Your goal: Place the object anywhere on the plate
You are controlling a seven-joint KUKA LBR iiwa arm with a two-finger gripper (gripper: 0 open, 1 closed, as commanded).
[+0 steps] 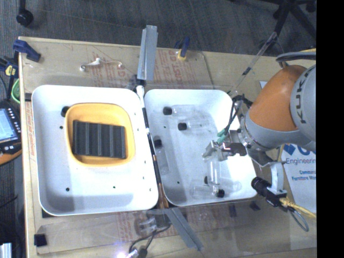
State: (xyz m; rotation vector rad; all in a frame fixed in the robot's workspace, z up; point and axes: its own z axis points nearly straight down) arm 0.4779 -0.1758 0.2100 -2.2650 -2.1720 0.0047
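orange-banded and bulky, the arm [279, 109] looms nearest, reaching over the right bin [177, 98] with its gripper [217, 149] low above the bin floor. whether that pincer is wide, narrow or holding anything, i cannot tell. clear plastic pieces with dark caps [212, 179] lie on the floor just under and beside it, probably the object to lift. the yellow plate [99, 114], bearing a dark ribbed block [100, 138], sits in the left bin [48, 101], well apart. judging so, the pick step is in hand; next calls for a firm grasp, then carrying leftward across the divide.
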